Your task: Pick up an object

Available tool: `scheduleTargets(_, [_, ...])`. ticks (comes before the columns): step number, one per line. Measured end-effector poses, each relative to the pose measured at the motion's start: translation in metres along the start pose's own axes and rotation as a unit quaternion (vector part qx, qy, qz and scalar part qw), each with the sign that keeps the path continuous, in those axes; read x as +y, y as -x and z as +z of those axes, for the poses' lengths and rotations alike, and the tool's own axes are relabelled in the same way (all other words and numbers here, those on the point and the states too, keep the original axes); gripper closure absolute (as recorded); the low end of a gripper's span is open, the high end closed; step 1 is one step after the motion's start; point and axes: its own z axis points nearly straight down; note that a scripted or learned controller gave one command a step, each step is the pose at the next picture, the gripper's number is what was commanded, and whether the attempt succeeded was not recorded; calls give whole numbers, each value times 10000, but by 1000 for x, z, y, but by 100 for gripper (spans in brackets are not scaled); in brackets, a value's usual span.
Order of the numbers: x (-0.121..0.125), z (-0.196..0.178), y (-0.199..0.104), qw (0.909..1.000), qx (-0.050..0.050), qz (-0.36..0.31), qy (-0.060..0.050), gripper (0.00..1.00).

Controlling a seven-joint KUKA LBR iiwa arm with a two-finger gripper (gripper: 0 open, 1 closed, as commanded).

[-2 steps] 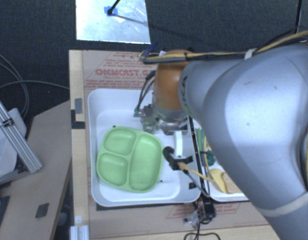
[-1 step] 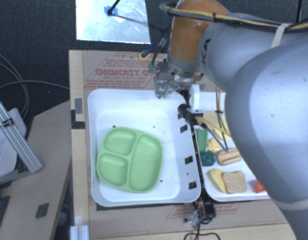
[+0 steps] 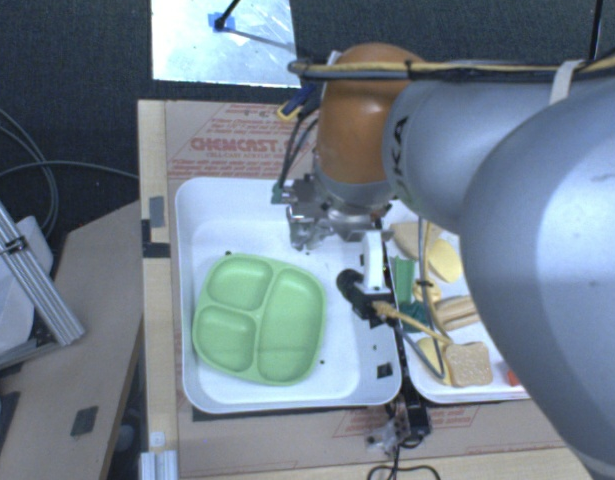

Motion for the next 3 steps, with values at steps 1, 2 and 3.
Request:
scheduleTargets(1, [-12, 92, -25, 10000, -13, 13, 19, 100])
scheduleTargets(2, [87, 113, 47, 10000, -1, 53, 27, 100])
scheduleTargets(3, [86, -42, 8, 9999, 14, -3, 105, 100])
